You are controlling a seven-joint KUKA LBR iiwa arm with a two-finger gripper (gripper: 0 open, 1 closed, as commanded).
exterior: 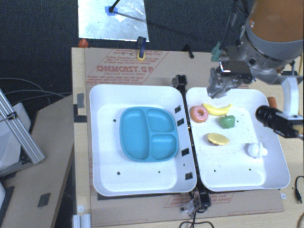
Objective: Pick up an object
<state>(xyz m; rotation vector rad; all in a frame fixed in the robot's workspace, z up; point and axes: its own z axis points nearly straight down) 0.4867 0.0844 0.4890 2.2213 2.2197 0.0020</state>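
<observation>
A blue divided plate (147, 133) is lying in the middle of the left bin (102, 175). Taking the yellow banana (217, 109) in the right bin (237, 177) as the landmark, a pink doughnut (199, 114) is touching its left end, a green pepper (227, 121) is sitting just below its right end, a yellow disc (217, 138) is lying further below, and a small white object (255, 150) is resting to the lower right. The gripper (217, 90) is hovering just above the banana; whether it is released or clenched cannot be told.

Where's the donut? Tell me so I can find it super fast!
Look at the right bin, the one without the blue tray. Near its top left corner, by the divider between the bins, lies the donut, touching the banana. It is the only pink ring with a hole.
</observation>
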